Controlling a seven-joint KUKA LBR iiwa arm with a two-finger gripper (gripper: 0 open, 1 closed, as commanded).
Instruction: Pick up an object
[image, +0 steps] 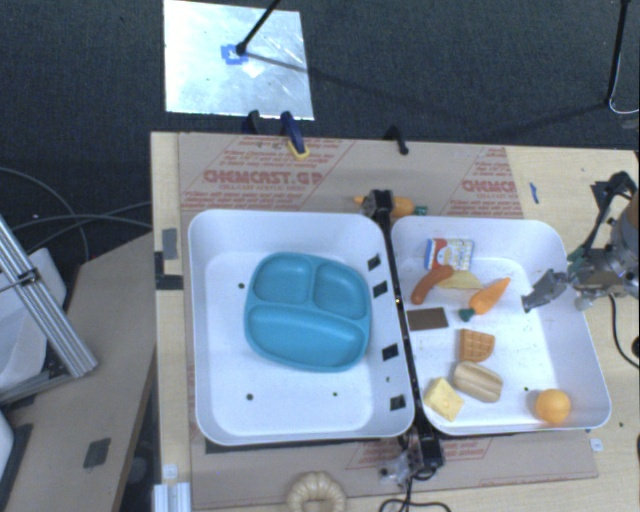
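You see the claw (545, 290) at the right edge of the right bin (575, 345), extending from the arm (610, 262) that enters from the right side of the view. The claw hangs over the bin's right portion; you cannot tell from this view how far it is open, and nothing is visible held in it. It stands apart from every item in the bin, the nearest being the carrot (489, 296), which lies just to its left. Beside the carrot, find the sausage (432, 283), with a small white carton (449, 252) above it and a pale yellow slice (460, 282) between the two. A brown square (427, 319) lies near the bin's left wall. Lower in the bin, locate the waffle (477, 345), the bread roll (477, 381), the cheese wedge (444, 399) and the orange (552, 405) at the lower right corner. The left bin (225, 330) carries a blue divided plate (308, 310). Both bins rest on the table (560, 190).
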